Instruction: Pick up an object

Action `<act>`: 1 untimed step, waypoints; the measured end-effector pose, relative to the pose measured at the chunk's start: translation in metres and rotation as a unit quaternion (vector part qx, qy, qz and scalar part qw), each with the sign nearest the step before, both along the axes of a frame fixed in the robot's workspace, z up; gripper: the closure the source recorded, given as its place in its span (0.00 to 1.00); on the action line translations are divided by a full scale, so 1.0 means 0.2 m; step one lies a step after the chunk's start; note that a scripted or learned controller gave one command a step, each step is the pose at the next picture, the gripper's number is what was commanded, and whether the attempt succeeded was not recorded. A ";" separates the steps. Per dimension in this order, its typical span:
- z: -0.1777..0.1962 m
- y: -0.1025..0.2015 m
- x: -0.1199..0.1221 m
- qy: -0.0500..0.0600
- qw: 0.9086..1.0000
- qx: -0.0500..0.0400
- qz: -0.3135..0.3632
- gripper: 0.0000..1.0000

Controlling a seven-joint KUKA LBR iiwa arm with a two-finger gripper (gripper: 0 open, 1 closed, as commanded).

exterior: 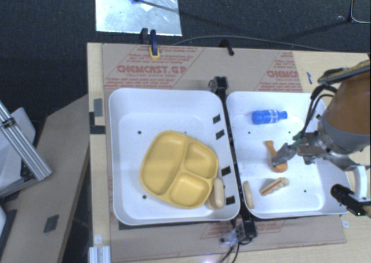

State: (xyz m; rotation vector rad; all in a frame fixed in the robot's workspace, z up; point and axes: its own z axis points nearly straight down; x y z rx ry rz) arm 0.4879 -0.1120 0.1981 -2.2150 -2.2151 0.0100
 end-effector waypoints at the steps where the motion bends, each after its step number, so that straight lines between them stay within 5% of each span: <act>1: 0.03 0.00 0.01 -0.006 1.000 -0.001 0.001 0.00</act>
